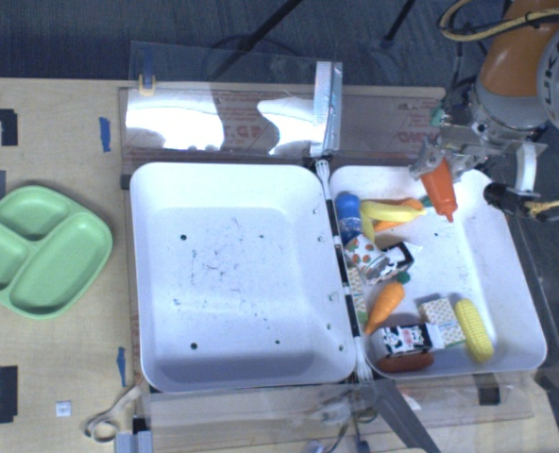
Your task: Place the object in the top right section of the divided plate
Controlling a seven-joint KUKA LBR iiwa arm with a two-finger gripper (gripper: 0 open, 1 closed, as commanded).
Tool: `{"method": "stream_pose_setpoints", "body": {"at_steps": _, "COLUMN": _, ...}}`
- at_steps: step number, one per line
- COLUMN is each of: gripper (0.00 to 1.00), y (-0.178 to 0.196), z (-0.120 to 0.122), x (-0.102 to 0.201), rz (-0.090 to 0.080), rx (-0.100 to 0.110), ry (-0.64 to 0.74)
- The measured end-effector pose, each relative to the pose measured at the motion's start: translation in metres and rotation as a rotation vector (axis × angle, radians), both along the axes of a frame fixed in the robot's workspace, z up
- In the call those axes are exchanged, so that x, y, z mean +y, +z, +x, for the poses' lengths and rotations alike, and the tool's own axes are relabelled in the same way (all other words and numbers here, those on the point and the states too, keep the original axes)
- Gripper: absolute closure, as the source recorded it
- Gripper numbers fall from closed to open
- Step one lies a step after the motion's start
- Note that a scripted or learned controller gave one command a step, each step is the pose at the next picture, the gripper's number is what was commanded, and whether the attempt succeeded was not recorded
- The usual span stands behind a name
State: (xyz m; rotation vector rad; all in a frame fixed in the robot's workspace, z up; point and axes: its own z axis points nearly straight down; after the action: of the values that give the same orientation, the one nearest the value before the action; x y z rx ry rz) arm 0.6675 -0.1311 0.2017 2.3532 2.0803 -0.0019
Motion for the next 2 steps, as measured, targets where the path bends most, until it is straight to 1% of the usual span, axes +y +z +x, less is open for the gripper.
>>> {"method": "stream_pose_setpoints", "body": {"at_steps": 1, "gripper": 1.00, "y": 0.066, "z": -0.051, "x": -0.018, "rz": 0.001, "rx": -0.001, "ry": -0.085}}
{"method": "stream_pose_setpoints", "body": {"at_steps": 2, "gripper": 1.00, "y": -0.022, "z": -0.136, "x": 0.023, "rz": 0.002, "rx": 0.001, "ry": -0.090}}
